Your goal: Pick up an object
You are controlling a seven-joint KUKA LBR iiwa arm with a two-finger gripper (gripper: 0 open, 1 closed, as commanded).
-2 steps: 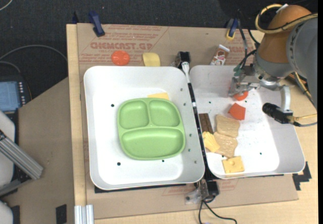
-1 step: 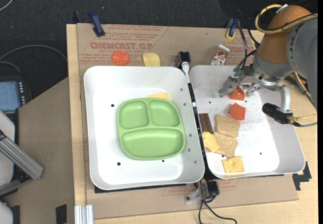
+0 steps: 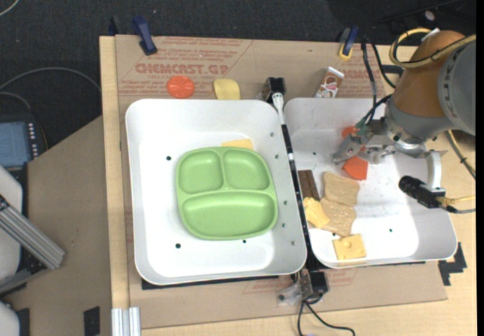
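Jaws (image 3: 354, 147): lowered into right bin (image 3: 423, 240), state cannot be told.
Orange object (image 3: 356, 169): in right bin, just near of jaws.
Green tray (image 3: 225, 192): in left bin (image 3: 151, 236).

Red print on the brown cardboard sheet (image 3: 227, 62) under the bins reads "CHEMCAST G.P"; smaller red lines above and below it are too small to read. The small carton (image 3: 330, 83) behind the right bin has printing, also illegible. No other readable text.
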